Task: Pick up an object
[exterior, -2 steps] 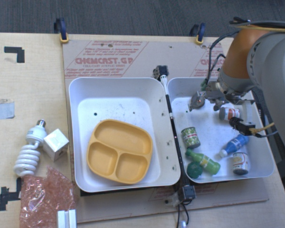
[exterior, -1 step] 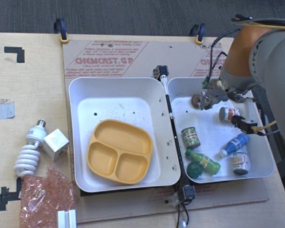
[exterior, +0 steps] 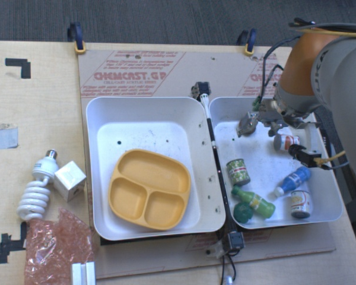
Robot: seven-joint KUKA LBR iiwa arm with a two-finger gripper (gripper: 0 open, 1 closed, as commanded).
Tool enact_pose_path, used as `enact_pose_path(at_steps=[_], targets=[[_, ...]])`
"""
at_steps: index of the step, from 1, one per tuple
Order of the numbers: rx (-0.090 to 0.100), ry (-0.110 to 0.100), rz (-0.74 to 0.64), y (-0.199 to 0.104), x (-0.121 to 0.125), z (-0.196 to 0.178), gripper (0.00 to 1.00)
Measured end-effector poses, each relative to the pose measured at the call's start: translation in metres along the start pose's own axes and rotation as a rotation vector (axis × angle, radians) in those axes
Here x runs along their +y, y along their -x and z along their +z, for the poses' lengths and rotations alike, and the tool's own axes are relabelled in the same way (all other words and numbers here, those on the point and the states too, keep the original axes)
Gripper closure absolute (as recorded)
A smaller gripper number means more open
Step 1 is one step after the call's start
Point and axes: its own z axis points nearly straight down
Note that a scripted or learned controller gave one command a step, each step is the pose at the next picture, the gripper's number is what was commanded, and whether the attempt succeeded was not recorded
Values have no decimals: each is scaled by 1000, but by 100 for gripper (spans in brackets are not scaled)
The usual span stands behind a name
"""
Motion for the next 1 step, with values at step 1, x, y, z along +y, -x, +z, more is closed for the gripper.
enact_pose_path(at_steps=[1], targets=[[4,-1,8,-16,-55,23,0]])
